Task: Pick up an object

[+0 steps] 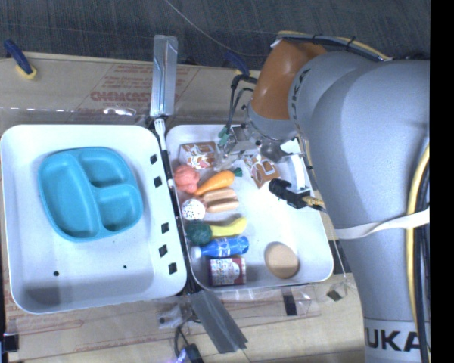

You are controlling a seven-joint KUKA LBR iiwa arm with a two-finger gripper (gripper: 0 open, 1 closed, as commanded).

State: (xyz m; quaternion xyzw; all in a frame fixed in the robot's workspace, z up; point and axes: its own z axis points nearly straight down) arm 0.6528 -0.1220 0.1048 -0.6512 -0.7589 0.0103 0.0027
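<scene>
Gripper (240, 144) lowered into the far end of the right bin (310, 229), at the tip of a grey arm (363, 150) with an orange band (281, 78) above the wrist; tangled in cables and dark parts, so opening and any hold impossible to tell. Just left of the gripper, one small carton (199, 156) with red print, too small to read. Just right of it, one brown packet (262, 171) lying on the bin floor. Below the gripper, a column of small things along the left wall of that bin, close together: one pink ball (185, 178), one orange carrot (216, 181), one hot dog (221, 198), one white speckled ball (193, 209), one yellow banana (228, 225), one dark green piece (198, 233), one blue bottle (224, 247) lying on its side, one red can (227, 271) lying on its side at the near end. One tan round thing (281, 259) apart from the column, near the bin's near right corner. Left bin (30, 271) beside it, separated by a divider with black clips, holding one blue sectioned plate (91, 191) with three compartments. Both bins on a cardboard-covered surface (76, 82) with faint red printing, not legible. Two blue clamps (20, 59) along the far edge. White letters "UKA" (393, 342) on the arm's base at lower right.
</scene>
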